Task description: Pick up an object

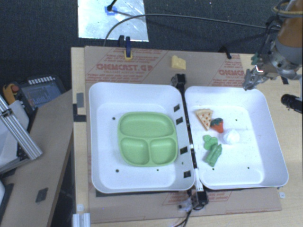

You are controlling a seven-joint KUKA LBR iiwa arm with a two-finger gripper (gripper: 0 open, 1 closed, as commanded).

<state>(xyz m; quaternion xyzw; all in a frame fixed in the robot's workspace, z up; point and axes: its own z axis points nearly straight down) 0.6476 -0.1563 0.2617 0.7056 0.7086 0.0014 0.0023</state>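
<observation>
A green plate (147, 138) with three compartments lies mid-left bin (102, 98). A yellow block (178, 62) rests on the cardboard (142, 65) near the bench's far edge.

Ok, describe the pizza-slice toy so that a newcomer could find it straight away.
Look in the right-hand white bin, at the small cluster of toys near its left wall. The pizza slice is the topmost piece: a flat tan wedge with red dots, unlike the red, white and green items below it.
</observation>
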